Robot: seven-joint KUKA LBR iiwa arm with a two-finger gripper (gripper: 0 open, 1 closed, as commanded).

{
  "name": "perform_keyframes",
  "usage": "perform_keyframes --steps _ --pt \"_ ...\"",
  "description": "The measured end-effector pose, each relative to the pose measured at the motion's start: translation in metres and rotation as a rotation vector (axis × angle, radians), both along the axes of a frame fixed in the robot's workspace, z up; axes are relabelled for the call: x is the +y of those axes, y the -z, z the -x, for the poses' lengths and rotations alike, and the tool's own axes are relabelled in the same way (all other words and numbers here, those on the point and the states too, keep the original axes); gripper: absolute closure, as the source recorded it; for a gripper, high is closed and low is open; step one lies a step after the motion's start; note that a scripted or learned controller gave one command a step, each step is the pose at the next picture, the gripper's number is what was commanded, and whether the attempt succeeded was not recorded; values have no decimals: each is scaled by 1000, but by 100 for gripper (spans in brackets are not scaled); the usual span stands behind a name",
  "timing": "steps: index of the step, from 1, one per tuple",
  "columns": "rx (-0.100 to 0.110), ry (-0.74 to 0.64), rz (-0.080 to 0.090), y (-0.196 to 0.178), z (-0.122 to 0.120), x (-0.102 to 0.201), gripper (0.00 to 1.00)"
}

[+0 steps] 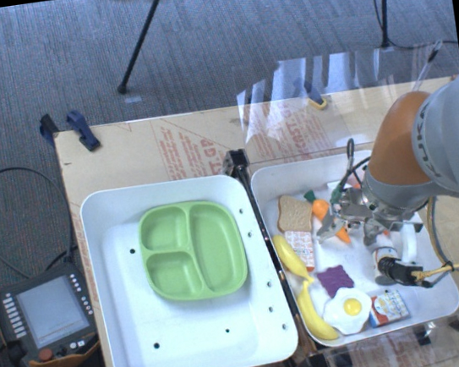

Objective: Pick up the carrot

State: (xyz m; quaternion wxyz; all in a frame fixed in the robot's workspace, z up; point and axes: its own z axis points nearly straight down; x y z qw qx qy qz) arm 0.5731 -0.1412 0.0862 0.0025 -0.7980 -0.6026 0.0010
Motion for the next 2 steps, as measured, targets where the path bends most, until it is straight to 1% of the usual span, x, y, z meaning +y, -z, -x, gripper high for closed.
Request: perform_keyframes --steps 1,2 --pt "3 5 -4 -9 1 -1 100" --pt "-7 65 -2 -104 23 70 100"
